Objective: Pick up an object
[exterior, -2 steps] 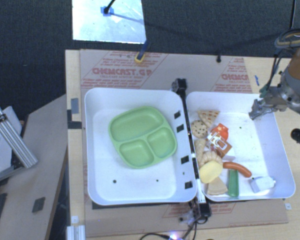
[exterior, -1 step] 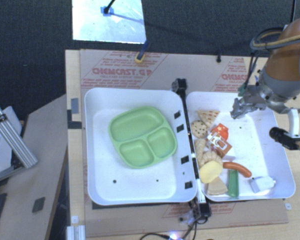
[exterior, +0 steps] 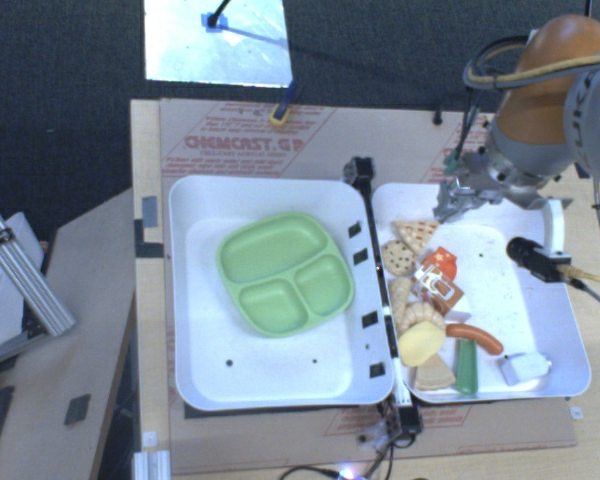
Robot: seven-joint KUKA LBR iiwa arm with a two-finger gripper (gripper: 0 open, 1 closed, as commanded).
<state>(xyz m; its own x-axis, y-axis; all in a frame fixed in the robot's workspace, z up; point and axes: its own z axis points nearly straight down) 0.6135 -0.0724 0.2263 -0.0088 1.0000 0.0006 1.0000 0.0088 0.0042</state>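
Progress on the pick is judged to be nil so far: in the left bin [exterior: 195, 268] a green divided plate [exterior: 283, 272] lies untouched, while the toy food, a cookie [exterior: 397, 258], a yellow lemon-like piece [exterior: 421, 344] and a sausage [exterior: 473, 336] among it, is heaped along the right bin's [exterior: 540, 298] left side. Nothing is seen gripped by the gripper [exterior: 450, 206], poised over that bin's far-left corner just beyond a triangular cracker [exterior: 416, 234] (its opening cannot be told), so descent, grasp and lift all remain to be done.

One fixed camera looks down at a slant on both bins [exterior: 280, 193], seemingly from the bench's [exterior: 230, 133] near side, moderately close.
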